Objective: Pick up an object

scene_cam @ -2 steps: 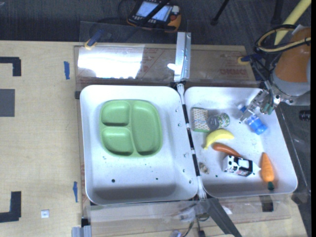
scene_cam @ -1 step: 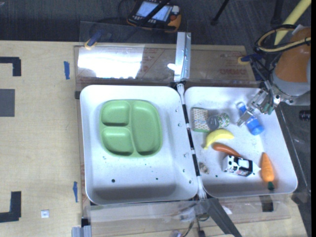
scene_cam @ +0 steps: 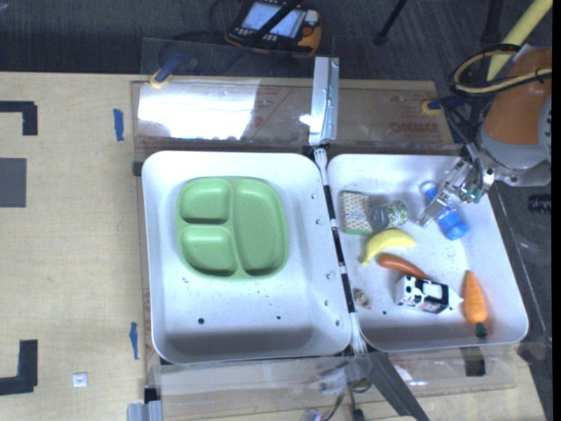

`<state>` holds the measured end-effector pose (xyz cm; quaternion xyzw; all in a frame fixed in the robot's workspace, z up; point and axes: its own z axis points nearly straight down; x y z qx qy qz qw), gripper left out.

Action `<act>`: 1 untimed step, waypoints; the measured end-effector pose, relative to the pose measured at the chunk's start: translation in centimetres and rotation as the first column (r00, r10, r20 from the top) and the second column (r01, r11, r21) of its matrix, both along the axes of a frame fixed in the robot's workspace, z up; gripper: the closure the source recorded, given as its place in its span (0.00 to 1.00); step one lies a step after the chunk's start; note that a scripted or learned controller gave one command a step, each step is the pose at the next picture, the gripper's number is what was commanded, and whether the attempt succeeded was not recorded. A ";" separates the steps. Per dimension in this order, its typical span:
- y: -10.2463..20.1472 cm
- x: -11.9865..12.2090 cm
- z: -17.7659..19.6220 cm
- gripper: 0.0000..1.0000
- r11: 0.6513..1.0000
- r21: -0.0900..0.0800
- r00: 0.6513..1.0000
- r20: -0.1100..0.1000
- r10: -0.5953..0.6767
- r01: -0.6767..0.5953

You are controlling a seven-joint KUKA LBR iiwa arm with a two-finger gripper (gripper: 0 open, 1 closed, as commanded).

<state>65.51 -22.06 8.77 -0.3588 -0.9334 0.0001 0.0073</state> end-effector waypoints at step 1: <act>0.1 0.5 1.3 1.00 1.000 -0.007 1.000 0.023 0.002 -0.002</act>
